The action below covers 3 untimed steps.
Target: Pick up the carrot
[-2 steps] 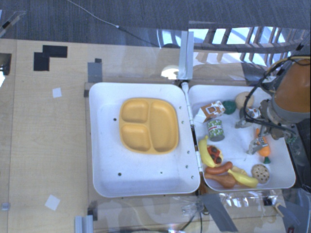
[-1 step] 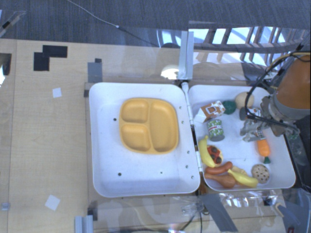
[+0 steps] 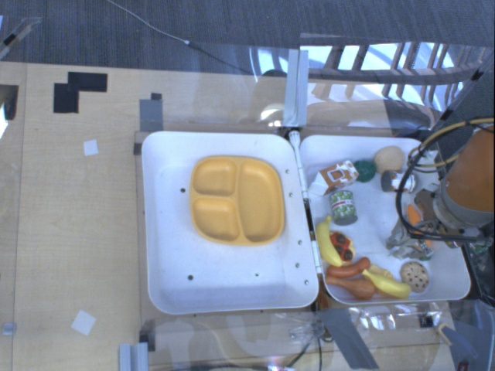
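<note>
A small orange piece taken to be the carrot (image 3: 414, 214) is seen towards the right side of the right bin (image 3: 370, 207), partly hidden behind the black cables of the arm (image 3: 468, 180). It lies on the bin floor just on the far side of the gripper (image 3: 407, 245), whose metal tip is lowered close to the white surface. Whether the jaws are released or clenched cannot be told from this slanted overhead view, and nothing is seen held in them.

A speckled cookie (image 3: 415, 275) is placed just to the near side of the gripper. Along the bin's near edge, a yellow banana (image 3: 387, 284) and two reddish sausages (image 3: 352, 270) are laid together. A second banana (image 3: 329, 242) is set against the left wall, with a small can (image 3: 343, 205) upright just beyond it. At the far end, a brown and white carton (image 3: 338, 175), a green item (image 3: 365, 171) and a beige ball (image 3: 390, 158) are grouped.

In the left bin (image 3: 166, 284), a yellow divided plate (image 3: 236, 199) is centred, well apart from everything else.
</note>
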Tool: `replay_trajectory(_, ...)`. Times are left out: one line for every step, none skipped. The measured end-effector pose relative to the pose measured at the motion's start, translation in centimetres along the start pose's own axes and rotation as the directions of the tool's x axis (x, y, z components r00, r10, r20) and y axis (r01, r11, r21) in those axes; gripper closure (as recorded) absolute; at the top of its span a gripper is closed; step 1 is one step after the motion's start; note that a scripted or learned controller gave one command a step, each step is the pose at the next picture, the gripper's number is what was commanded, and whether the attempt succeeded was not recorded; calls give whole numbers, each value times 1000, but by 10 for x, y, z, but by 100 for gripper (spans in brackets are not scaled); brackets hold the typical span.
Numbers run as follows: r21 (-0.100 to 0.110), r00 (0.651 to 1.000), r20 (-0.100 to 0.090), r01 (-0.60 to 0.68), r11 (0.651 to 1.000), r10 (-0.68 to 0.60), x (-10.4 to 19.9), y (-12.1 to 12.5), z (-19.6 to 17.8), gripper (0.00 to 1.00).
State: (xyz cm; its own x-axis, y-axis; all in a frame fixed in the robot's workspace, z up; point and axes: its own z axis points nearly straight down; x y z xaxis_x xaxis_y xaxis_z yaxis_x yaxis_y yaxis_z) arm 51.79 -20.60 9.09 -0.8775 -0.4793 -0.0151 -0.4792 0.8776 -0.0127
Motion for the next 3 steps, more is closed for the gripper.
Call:
replay_trajectory(-8, 936, -3, 353, 936, -353, -11, -5, -42, 100)
replay_trajectory(-7, 838, -2, 545, 838, -545, -58, 42, 0, 100)
replay_trajectory(-6, 486, 3, 874, 486, -874, -82, -37, 4, 100)
